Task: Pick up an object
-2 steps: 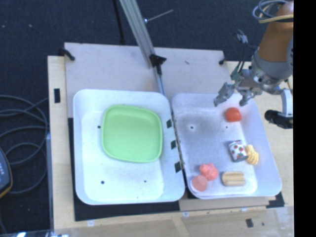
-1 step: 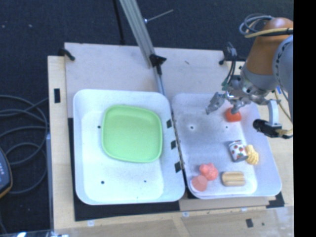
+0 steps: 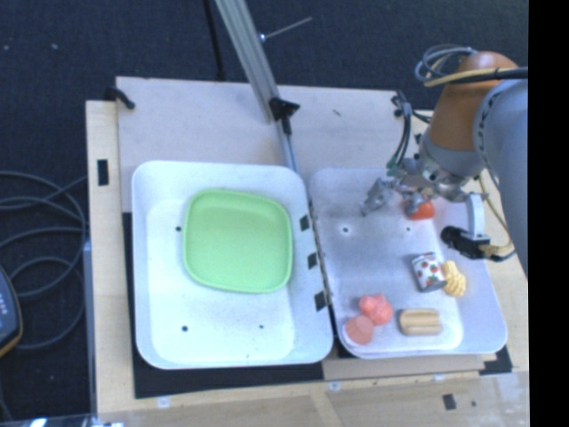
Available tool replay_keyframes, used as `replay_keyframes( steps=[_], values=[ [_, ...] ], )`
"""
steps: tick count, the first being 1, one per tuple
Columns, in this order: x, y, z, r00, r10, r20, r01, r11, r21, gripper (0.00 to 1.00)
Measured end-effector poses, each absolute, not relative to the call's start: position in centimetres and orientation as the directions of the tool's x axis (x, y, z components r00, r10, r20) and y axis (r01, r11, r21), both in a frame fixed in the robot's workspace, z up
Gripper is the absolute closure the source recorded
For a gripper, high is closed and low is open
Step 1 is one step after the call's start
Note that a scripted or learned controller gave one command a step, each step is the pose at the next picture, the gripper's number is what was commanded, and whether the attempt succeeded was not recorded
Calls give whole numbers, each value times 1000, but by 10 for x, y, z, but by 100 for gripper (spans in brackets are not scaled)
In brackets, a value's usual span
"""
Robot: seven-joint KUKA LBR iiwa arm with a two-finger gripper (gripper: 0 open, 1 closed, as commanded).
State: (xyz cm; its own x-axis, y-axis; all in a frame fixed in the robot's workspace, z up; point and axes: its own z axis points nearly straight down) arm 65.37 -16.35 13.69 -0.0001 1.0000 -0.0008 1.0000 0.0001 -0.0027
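While hovering over right bin (image 3: 356, 238) upper part, gripper (image 3: 384, 191) spread wide, nothing between fingers. Nearest target: small orange object (image 3: 421, 208), just beside gripper toward arm side. Other items well apart along bin's near edge.

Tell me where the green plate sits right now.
The green plate lies in the left bin, toward its upper middle, across the divider from the toys.
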Motion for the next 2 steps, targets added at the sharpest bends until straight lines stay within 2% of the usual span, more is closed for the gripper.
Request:
replay_keyframes(
  steps=[1, 2],
  values=[
    [655, -164, 150, -1, 1000, -1, 1000, 1, 2, 100],
    [656, -169, 194, 0, 1000, 0, 1000, 0, 5, 100]
  ],
)
